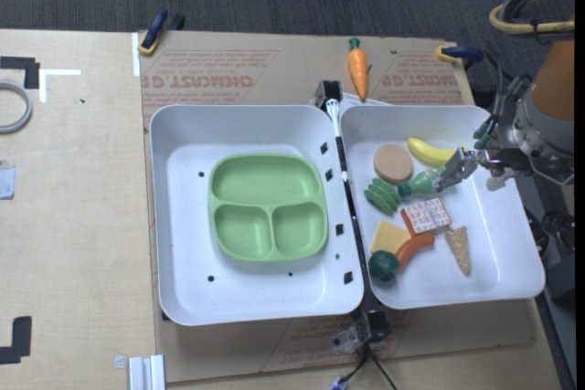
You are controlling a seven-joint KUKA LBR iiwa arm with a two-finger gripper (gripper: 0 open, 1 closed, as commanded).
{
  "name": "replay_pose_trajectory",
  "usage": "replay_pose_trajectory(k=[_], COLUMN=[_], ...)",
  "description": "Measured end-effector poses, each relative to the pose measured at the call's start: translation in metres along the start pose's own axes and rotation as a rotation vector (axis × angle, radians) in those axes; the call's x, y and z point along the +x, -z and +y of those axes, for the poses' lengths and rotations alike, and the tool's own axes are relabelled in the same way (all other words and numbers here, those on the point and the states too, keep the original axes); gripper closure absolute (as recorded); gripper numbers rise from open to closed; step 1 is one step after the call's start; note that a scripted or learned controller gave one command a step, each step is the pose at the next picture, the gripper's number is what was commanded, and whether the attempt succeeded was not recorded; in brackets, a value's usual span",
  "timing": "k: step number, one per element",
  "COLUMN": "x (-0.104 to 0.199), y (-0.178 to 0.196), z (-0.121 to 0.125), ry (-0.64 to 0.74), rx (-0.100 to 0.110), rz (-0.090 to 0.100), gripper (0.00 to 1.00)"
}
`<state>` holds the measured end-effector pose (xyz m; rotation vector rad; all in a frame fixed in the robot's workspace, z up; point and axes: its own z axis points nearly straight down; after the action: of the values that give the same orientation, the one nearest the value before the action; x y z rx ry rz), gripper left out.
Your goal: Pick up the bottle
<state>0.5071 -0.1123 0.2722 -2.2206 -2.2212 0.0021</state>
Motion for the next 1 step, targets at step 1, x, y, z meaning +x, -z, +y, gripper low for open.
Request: replay_pose_trajectory(k=[1], x=[-0.0003], y=[0.0093], z=[0.0004], ry=[-0.001], rx=[0.0], rz=[-0.001], gripper=[1.0])
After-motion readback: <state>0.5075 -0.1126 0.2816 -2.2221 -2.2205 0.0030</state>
